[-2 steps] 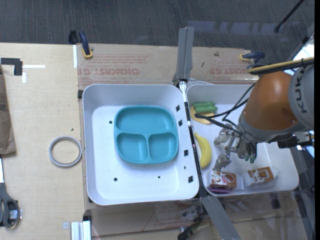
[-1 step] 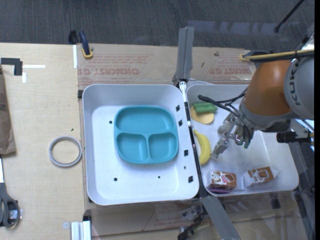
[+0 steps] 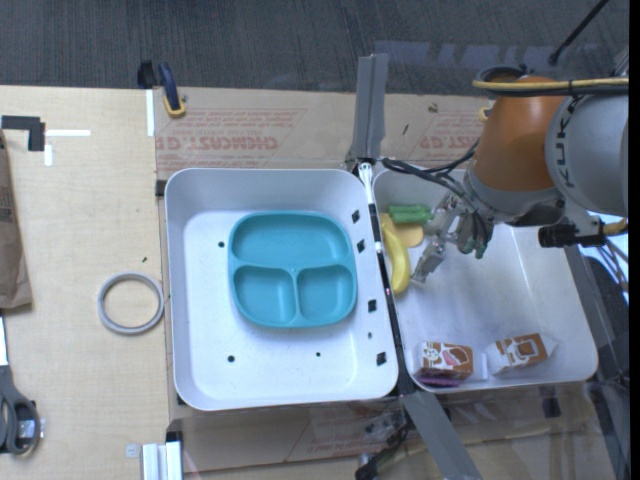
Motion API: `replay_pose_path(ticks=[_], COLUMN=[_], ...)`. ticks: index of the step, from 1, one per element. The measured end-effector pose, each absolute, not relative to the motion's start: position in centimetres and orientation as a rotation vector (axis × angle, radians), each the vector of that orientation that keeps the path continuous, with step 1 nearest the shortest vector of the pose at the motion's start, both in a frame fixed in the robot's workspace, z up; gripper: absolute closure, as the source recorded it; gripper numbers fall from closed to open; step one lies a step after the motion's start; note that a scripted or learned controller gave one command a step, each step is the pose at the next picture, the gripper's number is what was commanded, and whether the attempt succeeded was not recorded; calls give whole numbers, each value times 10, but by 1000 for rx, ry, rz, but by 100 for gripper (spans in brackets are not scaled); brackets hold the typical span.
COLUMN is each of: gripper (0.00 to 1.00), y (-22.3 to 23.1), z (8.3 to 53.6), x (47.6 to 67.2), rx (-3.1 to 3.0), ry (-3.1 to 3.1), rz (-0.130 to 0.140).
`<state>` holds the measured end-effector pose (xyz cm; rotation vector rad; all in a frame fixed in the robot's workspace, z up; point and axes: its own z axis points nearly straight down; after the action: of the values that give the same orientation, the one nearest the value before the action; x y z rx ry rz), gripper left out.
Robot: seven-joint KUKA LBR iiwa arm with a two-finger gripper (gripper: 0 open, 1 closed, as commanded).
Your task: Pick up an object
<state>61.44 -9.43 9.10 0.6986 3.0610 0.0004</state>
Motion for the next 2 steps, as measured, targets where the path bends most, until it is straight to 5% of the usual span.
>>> replay_pose_path(ticks=[1,2], gripper=[0,0], y=[-30,-32], z=[190,190], x=[582,598], rx=[194,-104], ry=[3135,3138], rz=[1,1])
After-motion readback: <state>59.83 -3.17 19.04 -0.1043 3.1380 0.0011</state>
